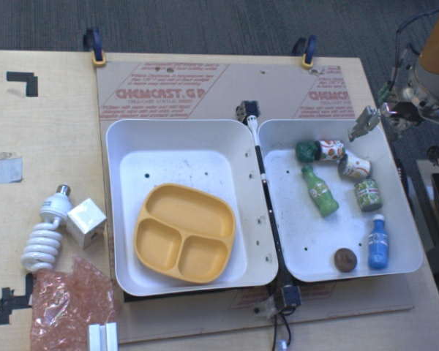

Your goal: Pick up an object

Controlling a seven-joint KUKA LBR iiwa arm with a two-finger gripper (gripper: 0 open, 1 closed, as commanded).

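The right bin (307, 251) holds several small items. A green bottle (320, 191) lies near its middle. A dark green and white bottle (320, 151) lies at the back, beside a small tipped can (353, 167). A green can (367, 194), a blue bottle (378, 243) and a brown round piece (344, 259) sit along the right side. My gripper (373, 120) hangs over the bin's back right corner, above and to the right of the tipped can. Nothing shows in its grasp.
The left bin (124, 152) holds a yellow divided tray (184, 232). Left of the bins lie a spiral light bulb (45, 232), a white cube (86, 220) and a crumpled pink bag (69, 309). Two blue clamps (94, 46) hold the board's back edge.
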